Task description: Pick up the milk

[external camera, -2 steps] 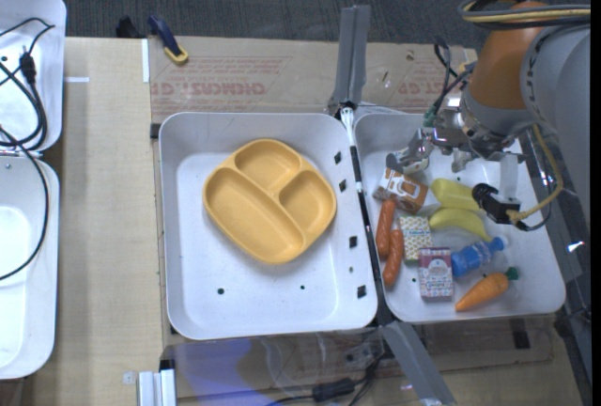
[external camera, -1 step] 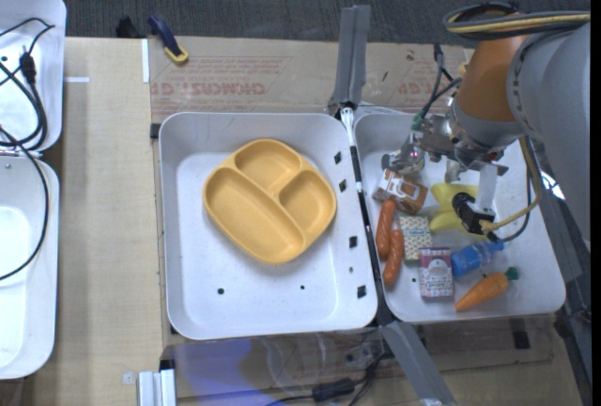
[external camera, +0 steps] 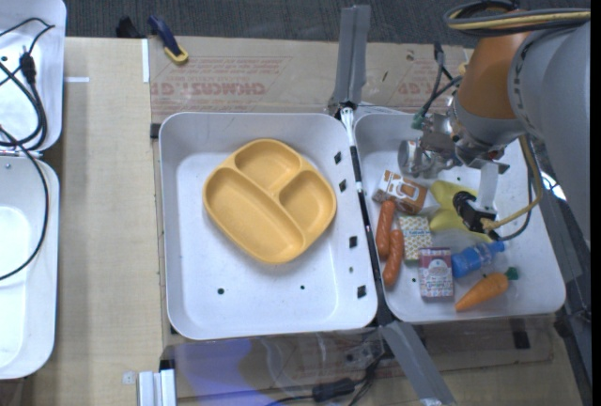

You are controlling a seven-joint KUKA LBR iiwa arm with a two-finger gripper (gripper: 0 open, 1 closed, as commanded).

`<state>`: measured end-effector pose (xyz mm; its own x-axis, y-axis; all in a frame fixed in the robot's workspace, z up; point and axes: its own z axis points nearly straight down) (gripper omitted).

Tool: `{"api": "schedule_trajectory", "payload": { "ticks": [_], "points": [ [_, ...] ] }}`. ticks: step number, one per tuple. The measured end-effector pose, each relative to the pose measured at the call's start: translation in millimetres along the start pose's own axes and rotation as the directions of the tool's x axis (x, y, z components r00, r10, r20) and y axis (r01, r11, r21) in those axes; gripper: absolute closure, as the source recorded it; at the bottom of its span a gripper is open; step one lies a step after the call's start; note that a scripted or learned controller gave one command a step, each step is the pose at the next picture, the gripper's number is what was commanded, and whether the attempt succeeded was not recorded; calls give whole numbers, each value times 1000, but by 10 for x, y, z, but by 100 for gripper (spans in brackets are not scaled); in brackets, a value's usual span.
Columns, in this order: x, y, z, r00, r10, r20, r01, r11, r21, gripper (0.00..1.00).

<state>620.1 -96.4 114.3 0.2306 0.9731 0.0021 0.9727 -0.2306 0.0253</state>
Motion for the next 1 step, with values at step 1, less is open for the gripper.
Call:
{"api": "schedule_trajectory", "payload": {
  "ticks": [1],
  "points": [
    [981,31,-744,999,-54,3,54,998,30,100]
  ]
}}
